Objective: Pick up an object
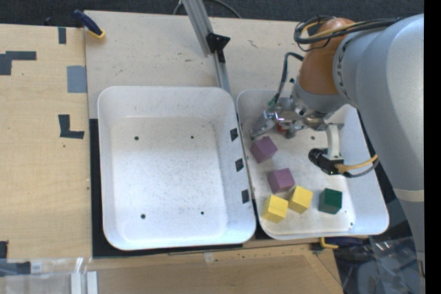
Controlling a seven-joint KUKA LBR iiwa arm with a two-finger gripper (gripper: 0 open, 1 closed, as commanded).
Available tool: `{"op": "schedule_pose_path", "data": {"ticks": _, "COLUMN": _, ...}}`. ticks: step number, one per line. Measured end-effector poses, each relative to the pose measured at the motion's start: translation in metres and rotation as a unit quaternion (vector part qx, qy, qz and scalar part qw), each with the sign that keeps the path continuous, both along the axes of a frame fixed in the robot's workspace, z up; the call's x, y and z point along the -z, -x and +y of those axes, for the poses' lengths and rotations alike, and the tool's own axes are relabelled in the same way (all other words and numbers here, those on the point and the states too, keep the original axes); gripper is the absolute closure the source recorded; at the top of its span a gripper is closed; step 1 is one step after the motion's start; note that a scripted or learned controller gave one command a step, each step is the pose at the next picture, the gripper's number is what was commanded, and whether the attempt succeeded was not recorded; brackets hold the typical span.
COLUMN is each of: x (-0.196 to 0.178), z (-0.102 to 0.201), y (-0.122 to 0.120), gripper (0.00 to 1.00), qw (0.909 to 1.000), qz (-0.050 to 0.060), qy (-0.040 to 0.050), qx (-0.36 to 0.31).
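The right bin (365,217) holds several blocks. Two purple blocks lie there, one (263,148) nearer the back and one (281,180) below it. Two yellow blocks (276,208) (300,198) sit side by side near the front, and a dark green block (330,200) rests to their right. My gripper (267,122) hangs low over the back of this bin, just above and to the right of the upper purple block. Whether anything sits between its fingers is not visible.
The left bin (110,113) stands beside the right one, sharing a middle wall with black clips. A slanted metal rail (196,7) crosses the back of the bench. My grey arm (386,86) covers the right bin's far right side.
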State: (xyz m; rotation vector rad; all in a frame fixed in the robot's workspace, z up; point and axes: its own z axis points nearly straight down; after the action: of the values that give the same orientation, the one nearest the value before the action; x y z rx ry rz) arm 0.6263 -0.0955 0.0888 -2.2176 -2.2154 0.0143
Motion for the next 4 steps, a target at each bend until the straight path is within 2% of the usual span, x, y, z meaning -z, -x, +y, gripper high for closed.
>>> {"op": "schedule_pose_path", "data": {"ticks": 1, "x": -0.167, "z": 0.002, "y": -0.051, "gripper": 0.0, "qw": 0.9999, "qz": -0.01, "qy": 0.0, "qx": -0.002}}
{"op": "schedule_pose_path", "data": {"ticks": 2, "x": -0.002, "z": 0.003, "y": -0.043, "gripper": 0.0, "qw": 1.0, "qz": 0.0, "qy": 0.0002, "qx": -0.001}}
{"op": "schedule_pose_path", "data": {"ticks": 3, "x": -0.005, "z": 0.003, "y": -0.045, "gripper": 0.0, "qw": 1.0, "qz": -0.002, "qy": 0.0003, "qx": -0.002}}
{"op": "schedule_pose_path", "data": {"ticks": 4, "x": -0.003, "z": -0.048, "y": -0.001, "gripper": 0.0, "qw": 1.0, "qz": -0.003, "qy": 0.0008, "qx": 0.001}}
